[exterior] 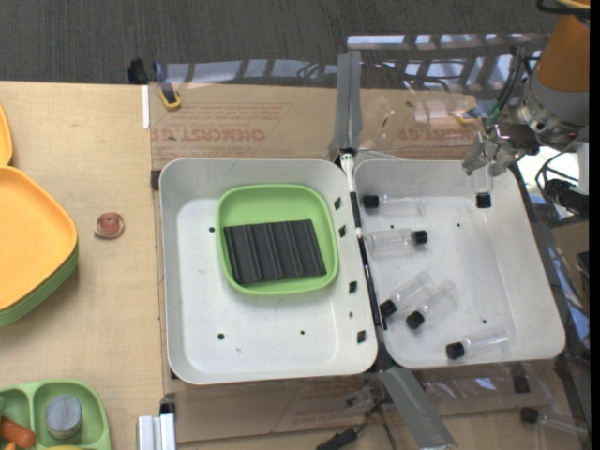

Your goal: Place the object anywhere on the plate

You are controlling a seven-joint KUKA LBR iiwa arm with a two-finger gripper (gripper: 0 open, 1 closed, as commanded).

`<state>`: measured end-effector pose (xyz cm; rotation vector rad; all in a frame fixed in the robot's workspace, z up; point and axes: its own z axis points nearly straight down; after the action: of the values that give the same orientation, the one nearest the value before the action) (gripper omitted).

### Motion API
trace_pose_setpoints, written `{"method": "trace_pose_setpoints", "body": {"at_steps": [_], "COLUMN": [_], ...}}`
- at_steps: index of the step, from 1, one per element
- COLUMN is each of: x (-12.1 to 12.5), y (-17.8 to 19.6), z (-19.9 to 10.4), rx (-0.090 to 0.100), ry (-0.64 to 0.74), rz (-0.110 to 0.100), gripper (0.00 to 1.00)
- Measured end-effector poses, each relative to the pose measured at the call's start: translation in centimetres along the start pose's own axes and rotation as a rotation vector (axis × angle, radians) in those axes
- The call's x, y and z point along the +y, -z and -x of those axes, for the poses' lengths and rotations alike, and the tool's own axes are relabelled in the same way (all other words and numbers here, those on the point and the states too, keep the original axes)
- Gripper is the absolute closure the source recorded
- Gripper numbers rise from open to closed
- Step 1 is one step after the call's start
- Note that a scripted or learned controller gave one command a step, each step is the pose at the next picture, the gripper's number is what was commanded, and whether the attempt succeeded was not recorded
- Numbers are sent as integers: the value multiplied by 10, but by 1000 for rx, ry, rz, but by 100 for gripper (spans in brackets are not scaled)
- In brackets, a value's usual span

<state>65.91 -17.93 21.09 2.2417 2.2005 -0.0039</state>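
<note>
- The gripper (pixel 489 157) hangs over the far right corner of the right bin (pixel 539 279), up near the back wall.
- I cannot tell what state the gripper is in, because it is small and mixed up with cables. Nothing shows up in its grasp.
- A small black cap (pixel 484 200) lies just below the gripper, close to the bin's back edge. I cannot tell if a tube is joined to it.
- The things to pick are clear tubes with black caps, and they all lie in the right bin.
- One tube (pixel 394 241) lies near the middle wall, pointing across the bin with its cap toward the arm.
- Two more tubes (pixel 424 300) lie side by side lower down, both slanted.
- Another tube (pixel 478 345) rests near the front edge, also slanted a little.
- The green plate (pixel 234 204) sits in the left bin (pixel 187 336), with a dark ridged mat (pixel 277 251) on it.
- So the tubes lie down and to the left of the gripper, and the plate lies farther left still, past the wall between the bins.
- I think the gripper must first drop to a tube, then carry it left over that wall.
</note>
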Motion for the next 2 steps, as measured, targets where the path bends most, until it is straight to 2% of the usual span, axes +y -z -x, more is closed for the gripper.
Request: {"method": "trace_pose_setpoints", "body": {"at_steps": [1, 2], "x": [-47, -112], "y": [-66, -71], "z": [26, 18], "rx": [2, 2], "ry": [207, 215], "rz": [0, 0], "gripper": [100, 100]}}
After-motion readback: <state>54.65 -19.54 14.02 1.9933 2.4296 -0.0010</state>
